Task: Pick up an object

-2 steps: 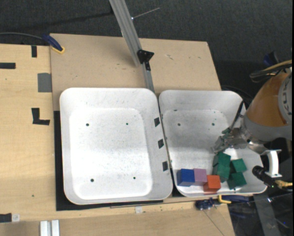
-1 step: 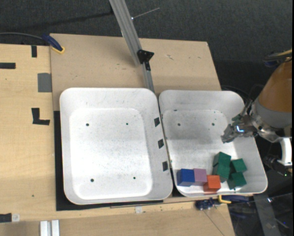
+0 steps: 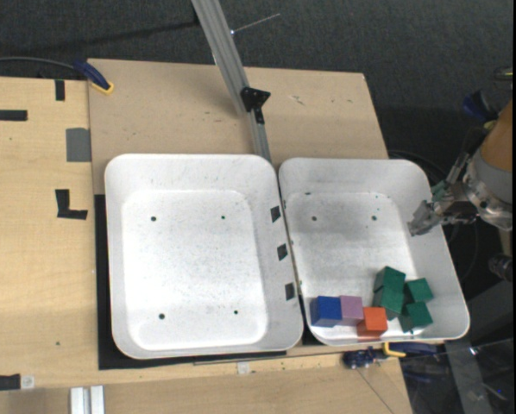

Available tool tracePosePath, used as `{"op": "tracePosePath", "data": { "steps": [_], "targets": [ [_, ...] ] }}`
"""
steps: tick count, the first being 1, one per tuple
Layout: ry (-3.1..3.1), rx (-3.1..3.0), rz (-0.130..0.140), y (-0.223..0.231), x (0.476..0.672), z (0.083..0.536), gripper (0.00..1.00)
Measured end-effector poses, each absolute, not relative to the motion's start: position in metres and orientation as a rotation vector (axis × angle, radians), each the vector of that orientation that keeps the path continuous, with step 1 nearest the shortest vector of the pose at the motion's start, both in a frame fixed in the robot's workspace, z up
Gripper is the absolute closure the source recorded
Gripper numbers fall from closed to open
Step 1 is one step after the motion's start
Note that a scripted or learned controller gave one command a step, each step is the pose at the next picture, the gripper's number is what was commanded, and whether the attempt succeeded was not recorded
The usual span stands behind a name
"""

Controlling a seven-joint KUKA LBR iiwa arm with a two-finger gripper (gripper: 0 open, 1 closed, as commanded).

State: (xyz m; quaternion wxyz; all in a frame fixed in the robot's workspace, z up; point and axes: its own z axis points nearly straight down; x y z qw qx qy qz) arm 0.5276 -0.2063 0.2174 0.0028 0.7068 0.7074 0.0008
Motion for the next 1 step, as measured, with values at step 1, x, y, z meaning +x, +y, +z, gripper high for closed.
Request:
{"op": "tracePosePath", "data": {
  "steps": [1],
  "targets": [
    [2.22,2.214,0.004,-0.1996,0.5275,0.2786,1.0]
  ]
}}
